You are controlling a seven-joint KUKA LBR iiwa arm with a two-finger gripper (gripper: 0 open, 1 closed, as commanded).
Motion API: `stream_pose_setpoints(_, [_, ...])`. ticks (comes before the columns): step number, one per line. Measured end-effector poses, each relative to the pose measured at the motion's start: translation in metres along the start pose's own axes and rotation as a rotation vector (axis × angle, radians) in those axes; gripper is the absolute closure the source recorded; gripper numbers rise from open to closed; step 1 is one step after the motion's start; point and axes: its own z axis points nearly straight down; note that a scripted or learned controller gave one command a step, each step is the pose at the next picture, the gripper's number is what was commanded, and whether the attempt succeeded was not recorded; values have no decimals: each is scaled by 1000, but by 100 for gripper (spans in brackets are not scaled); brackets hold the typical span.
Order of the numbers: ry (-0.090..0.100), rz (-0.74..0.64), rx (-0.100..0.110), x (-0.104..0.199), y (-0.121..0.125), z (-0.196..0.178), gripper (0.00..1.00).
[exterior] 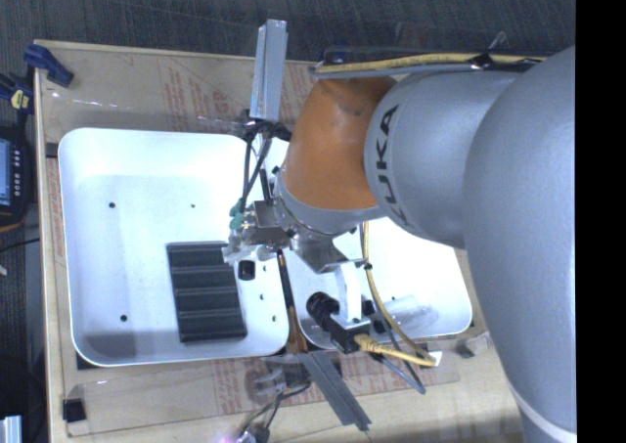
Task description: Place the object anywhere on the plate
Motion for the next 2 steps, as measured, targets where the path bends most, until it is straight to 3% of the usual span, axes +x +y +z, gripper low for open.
stream_pose_setpoints(1, [-2,-119,3,121,-5,109,100])
stream_pose_setpoints(2, [-2,-512,-6,80,15,24,100])
